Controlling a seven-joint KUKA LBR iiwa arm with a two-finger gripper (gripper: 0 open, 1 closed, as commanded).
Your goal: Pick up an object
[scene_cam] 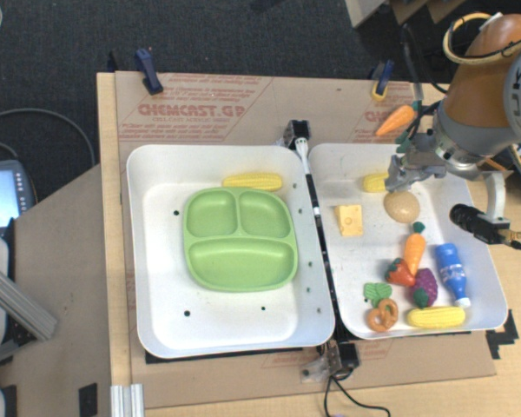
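Observation:
The right bin (495, 307) holds several toy foods. Among them are a tan potato (401, 206), a small yellow piece (374, 182), a cheese wedge (351, 220), a carrot (414, 250) and a blue bottle (451, 273). My gripper (401, 174) hangs low over the bin's far part. It is between the yellow piece on its left and the potato just in front of it. Whether it touches either is unclear. Nothing is seen lifted.
At the bin's front lie a red pepper (399, 274), a purple fruit (425, 287), broccoli (378, 292), a pretzel (383, 317) and a yellow banana (436, 317). The left bin (156, 320) holds a green divided plate (240, 238) and a corn cob (253, 182). An orange carrot (395, 120) lies behind the right bin.

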